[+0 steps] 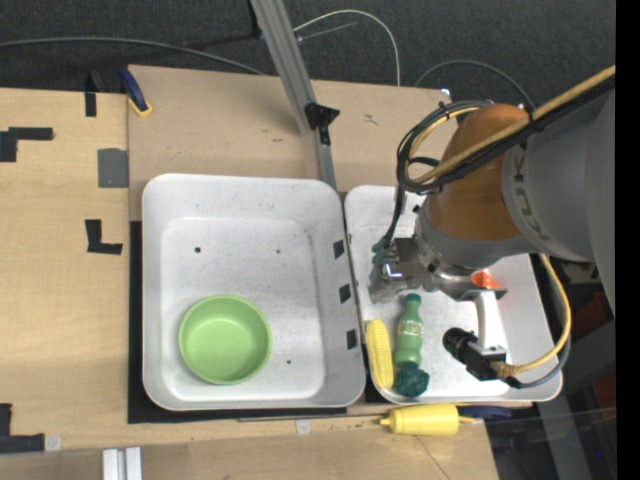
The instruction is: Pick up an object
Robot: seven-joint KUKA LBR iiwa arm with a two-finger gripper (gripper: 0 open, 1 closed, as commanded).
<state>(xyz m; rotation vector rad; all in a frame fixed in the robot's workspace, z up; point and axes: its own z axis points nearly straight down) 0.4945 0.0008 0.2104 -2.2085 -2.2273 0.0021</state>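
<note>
My gripper (388,276) hangs low over the near left part of the right bin (365,208), under the grey arm with its orange band. Just below it a green bottle (409,333) lies with its cap toward the gripper. A yellow corn cob (379,353) lies left of the bottle, along the bin's left wall. A dark teal object (411,379) rests at the bottle's base. A small orange object (486,281) peeks out beside the wrist. Nothing shows between the gripper and these objects; the arm hides most of the bin.
In the left bin (240,193) a light green bowl (225,339) stands at the near left. A yellow handle-like object (425,419) lies on the bench just in front of the right bin. A grey pole (285,48) slants in from the top.
</note>
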